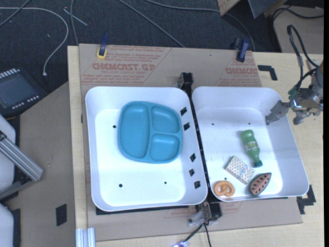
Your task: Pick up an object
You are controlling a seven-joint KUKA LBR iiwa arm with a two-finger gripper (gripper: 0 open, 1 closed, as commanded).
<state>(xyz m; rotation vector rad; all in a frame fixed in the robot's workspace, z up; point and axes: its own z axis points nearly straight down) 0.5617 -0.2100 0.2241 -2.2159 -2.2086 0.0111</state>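
A: While the claw hangs at the far right rim of the right bin, its two fingers stand spread apart and nothing is between them.

B: So the picking step is not yet begun?

A: It seems so. This looks like the approach, before any descent. The objects lie in the near part of the same bin: a green bottle, a checkered block just beside it, a small brown ring at the near edge, and a dark oval piece near the corner.

B: And the left bin?

A: It carries a blue divided plate, flat and wide, probably hard to grip.

B: What does the next move need?

A: The claw should travel toward the near side, come above the bottle, turn across its narrow body, then go down.
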